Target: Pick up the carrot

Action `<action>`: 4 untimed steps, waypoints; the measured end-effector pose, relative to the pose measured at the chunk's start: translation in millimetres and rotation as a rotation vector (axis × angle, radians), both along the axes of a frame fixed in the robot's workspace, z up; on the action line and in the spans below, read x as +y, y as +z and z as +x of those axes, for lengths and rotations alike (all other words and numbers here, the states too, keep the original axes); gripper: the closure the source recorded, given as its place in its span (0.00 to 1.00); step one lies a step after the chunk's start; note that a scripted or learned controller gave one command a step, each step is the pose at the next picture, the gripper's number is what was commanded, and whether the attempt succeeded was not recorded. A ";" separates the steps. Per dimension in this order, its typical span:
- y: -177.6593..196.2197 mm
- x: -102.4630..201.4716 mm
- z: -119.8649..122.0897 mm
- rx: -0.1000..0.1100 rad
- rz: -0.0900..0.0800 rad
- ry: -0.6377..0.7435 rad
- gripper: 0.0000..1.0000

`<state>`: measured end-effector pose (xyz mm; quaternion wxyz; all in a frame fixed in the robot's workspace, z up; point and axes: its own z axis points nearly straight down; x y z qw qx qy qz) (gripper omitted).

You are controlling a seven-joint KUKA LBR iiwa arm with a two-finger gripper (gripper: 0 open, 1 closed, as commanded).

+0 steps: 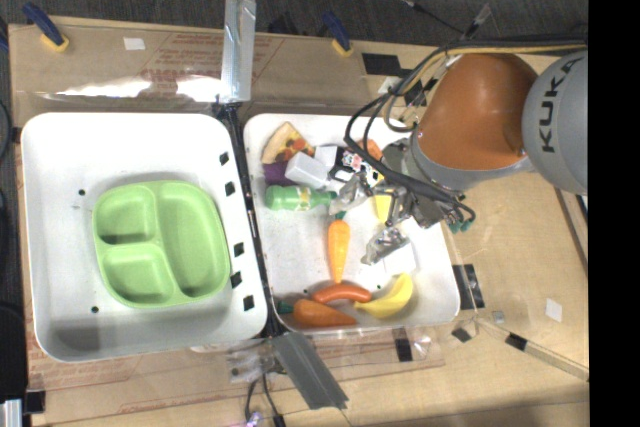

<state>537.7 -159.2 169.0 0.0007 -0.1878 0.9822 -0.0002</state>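
The carrot [339, 250] is orange and tapered. It lies lengthwise in the middle of the right bin [300, 255], its thick end toward the front. My gripper [380, 237] hangs low over the bin just to the right of the carrot, about a finger's width away and below the orange wrist band [478, 112]. The wrist hides the back right part of the bin. Nothing shows held in the gripper.
Around the carrot lie a banana [392, 298], a red pepper [341, 292], an orange-brown piece [318, 314], a green bottle [295, 199], a white box [308, 168] and a pizza slice [283, 142]. The left bin [60, 165] holds a green divided plate [160, 240].
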 end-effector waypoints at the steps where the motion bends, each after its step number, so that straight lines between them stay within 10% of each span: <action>1: -78.4 19.3 -10.2 0.003 0.002 0.108 0.00; 2: -67.3 21.1 -8.4 0.000 0.002 0.113 1.00; 3: 13.2 14.7 19.4 -0.004 -0.001 -0.187 1.00; 4: 73.9 11.4 76.1 -0.004 -0.001 0.175 1.00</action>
